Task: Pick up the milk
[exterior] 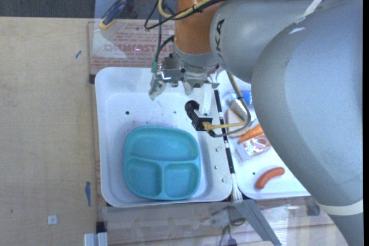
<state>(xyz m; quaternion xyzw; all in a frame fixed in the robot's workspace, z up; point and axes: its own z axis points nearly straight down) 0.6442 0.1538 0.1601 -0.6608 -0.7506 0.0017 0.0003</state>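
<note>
Closest to the lens, bulking smooth, matte and rounded across the right: grey arm (300,66), glossy orange band (199,8) above the wrist. Below the band, metallic gripper (170,86) hanging over the far end of the left bin (106,124), touching nothing visible and holding nothing visible; open or clenched, cannot tell. Shallow white plastic with rounded corners, speckled with dark crumbs; inside, near end, a teal tray (162,162) with three compartments. Right bin (277,190) largely covered by the arm: reddish sausage (270,177), orange carrot (251,134), small flat packet (256,147). Possibly the milk (242,93), a white and pale-blue shape at that bin's far edge, mostly hidden; cannot tell for sure.
</note>
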